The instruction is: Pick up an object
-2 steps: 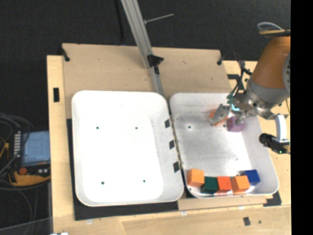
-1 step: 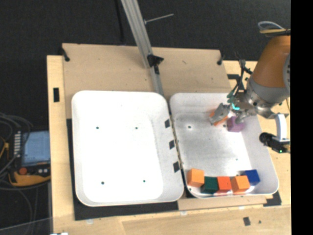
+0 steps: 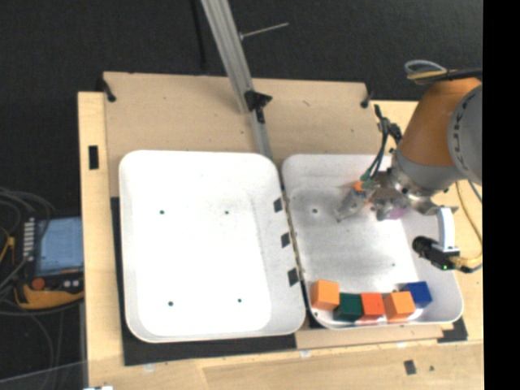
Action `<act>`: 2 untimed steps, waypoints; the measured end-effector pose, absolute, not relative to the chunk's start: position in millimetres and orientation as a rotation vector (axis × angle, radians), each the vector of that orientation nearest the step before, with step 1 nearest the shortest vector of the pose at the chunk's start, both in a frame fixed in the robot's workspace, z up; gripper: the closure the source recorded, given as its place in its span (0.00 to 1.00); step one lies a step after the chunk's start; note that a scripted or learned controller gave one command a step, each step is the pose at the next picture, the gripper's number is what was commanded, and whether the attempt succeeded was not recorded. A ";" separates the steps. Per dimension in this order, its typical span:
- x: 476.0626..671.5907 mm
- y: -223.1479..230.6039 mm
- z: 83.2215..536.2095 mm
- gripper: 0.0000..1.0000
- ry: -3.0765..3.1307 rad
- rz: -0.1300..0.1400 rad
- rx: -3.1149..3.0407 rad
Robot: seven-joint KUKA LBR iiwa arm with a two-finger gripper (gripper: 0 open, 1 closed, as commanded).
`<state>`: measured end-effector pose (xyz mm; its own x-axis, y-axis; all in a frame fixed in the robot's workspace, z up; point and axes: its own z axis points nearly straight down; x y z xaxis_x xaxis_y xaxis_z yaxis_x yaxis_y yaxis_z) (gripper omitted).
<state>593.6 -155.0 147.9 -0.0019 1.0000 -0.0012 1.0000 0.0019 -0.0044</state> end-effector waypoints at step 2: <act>595.1 -156.5 110.1 1.00 -2.219 -0.005 -2.230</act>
<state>595.1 -156.5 110.1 0.0053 1.0000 -0.0009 1.0000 -0.0053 0.0053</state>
